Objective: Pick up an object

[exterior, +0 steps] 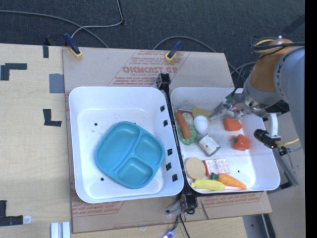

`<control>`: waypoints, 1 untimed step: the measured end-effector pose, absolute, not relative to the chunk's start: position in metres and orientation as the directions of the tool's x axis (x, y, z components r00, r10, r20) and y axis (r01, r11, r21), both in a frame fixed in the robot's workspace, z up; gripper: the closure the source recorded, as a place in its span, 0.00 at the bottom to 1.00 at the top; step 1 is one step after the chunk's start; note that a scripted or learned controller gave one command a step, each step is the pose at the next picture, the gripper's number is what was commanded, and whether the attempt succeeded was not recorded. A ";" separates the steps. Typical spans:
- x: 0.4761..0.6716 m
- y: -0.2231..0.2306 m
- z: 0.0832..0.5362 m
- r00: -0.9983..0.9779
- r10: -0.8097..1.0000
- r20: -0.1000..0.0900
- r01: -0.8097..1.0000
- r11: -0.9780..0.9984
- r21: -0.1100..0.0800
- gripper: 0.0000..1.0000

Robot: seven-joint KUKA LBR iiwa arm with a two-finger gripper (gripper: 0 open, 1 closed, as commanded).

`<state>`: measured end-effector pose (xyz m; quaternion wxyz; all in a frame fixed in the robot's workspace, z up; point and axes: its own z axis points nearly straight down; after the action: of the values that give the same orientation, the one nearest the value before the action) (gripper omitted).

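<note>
Over the right bin (257, 180), near its far right part, the gripper (229, 109) hangs at the end of the grey arm (290, 78), which comes in from the right with its orange band (265, 68) above the wrist. Its two thin fingers (218, 110) point left and slightly down, standing a little apart. Nothing sits between them. The tips lie just above a small orange-red block (233, 124) and close to a yellowish piece (200, 112), but whether they touch either cannot be told from this angle.

Below the gripper the right bin holds a scatter of toy food: a white egg (200, 123), an upright carrot (184, 126) on something green (188, 138), a small grey-and-white can (208, 144), a red-orange pepper-like piece (240, 142), a round tan cookie (195, 168), a pink-and-white packet (218, 165), a second carrot (231, 181) lying flat, and a yellow banana (208, 184) along the near wall.

Beside it, the left bin (79, 108) carries a blue divided plate (130, 154), well apart from the gripper. Both bins rest on a cardboard sheet (143, 66) held by yellow-and-blue clamps (73, 45).
</note>
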<state>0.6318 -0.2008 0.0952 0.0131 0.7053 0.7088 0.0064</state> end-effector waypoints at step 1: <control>0.617 -0.221 0.094 -0.004 1.000 -0.006 1.000 0.005 0.024 0.00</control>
<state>0.6168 -0.2210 0.0944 0.0105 0.7055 0.7086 0.0064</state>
